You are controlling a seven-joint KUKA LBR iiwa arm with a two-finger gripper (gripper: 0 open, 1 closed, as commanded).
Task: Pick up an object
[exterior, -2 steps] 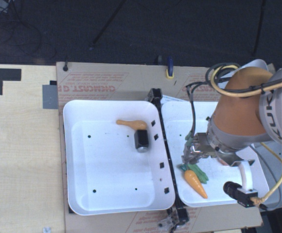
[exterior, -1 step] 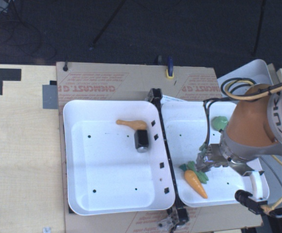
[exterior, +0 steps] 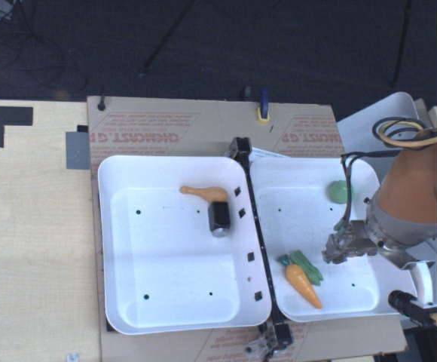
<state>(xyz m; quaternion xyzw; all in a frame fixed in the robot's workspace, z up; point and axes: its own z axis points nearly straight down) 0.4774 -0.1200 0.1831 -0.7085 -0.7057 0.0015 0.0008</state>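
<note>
Objects for picking sit in both bins, and we list the scene big to small. We see the bench [exterior: 30, 225], pale wood, filling the left and lower frame, with a cardboard sheet [exterior: 203, 127] printed in red laid under the bins. Left bin [exterior: 120, 277] sits centre-left; right bin [exterior: 279, 194] is just beside it, their rims touching along a black divider strip down the middle of the frame. The arm [exterior: 411, 194] comes in at the right edge, grey with an orange band, over the right bin's right side. Its gripper [exterior: 339, 249] hangs low over the right bin floor, centre-right of the frame; we cannot tell whether anything sits in it, too small and dark. In the right bin, a toy carrot [exterior: 303, 283], orange with green leaves, lies tilted toward the lower right, near the gripper but apart from it. A green ball [exterior: 338, 191] sits at the upper right of that bin, partly behind a black cable. In the left bin, an orange drumstick-shaped toy [exterior: 203, 193] lies at upper right, touching or just beside a small dark can [exterior: 219, 217] below it.
</note>
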